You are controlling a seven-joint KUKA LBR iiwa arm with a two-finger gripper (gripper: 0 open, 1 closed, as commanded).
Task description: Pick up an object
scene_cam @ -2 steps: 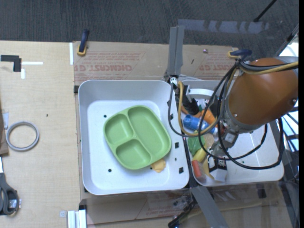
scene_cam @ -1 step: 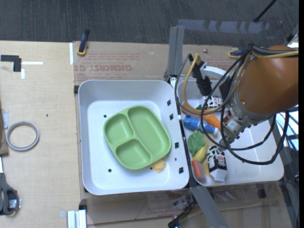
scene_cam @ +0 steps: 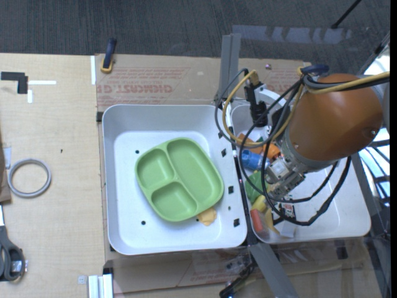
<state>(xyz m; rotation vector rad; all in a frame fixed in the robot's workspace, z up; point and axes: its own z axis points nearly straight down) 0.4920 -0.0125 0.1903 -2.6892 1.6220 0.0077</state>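
Note:
A green three-compartment plate [scene_cam: 180, 179] lies in the left bin [scene_cam: 118, 166]. A small yellow-orange piece [scene_cam: 208, 216] sits at the plate's lower right edge. In the right bin [scene_cam: 353, 222] lie a blue object [scene_cam: 250, 159], orange pieces [scene_cam: 270, 149], green and yellow items [scene_cam: 255, 194] and a red one [scene_cam: 257, 220]. The arm's orange band [scene_cam: 335, 120] and wrist hang low over this pile and cover most of it. My gripper [scene_cam: 273, 188] is down among those objects, with its tips hidden by the wrist and cables.
A roll of grey tape [scene_cam: 28, 177] lies on the wooden bench at the left. Black scissors handles [scene_cam: 9, 262] show at the lower left. A blue-and-yellow clamp [scene_cam: 110, 54] sits at the back. Black cables [scene_cam: 310, 200] loop over the right bin.

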